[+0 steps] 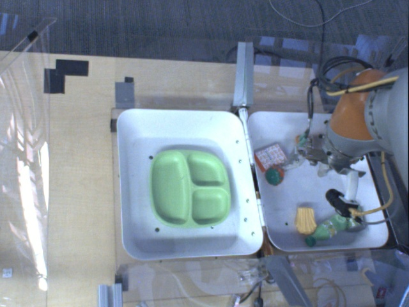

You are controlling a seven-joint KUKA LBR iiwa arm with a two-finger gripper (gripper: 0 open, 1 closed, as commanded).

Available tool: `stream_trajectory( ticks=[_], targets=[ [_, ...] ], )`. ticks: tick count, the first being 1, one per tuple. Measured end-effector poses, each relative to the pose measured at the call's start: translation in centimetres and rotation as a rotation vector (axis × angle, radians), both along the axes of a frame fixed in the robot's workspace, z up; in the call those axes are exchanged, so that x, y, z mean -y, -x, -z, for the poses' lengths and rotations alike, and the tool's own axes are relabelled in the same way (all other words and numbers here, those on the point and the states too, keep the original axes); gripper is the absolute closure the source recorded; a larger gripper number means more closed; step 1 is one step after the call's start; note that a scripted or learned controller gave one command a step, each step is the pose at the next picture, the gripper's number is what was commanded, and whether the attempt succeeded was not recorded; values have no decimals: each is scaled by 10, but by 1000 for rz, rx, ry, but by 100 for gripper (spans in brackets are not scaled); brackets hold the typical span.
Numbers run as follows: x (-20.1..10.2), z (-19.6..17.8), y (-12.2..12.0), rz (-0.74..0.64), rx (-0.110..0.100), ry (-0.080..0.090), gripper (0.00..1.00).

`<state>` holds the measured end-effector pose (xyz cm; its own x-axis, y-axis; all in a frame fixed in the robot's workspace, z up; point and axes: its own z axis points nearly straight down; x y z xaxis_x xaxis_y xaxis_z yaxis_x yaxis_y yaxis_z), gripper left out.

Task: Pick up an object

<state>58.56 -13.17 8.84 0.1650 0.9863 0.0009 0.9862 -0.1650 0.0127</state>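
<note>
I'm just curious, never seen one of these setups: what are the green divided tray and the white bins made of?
The green tray looks like moulded plastic with a matte finish: one even pale colour, and soft rounded walls between its three compartments. The two white bins also look like plastic, a bit smoother, with rounded corners and faint sheen, though painted metal can't be ruled out.

Green tray [190, 187] (white bins [137, 235]), yellow corn [306, 219].
</note>
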Motion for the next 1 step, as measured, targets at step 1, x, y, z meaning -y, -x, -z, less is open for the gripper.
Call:
stream_trajectory(
  ticks=[1],
  targets=[
    [-15, 2, -82, -3, -12, -1, 0]
  ],
)
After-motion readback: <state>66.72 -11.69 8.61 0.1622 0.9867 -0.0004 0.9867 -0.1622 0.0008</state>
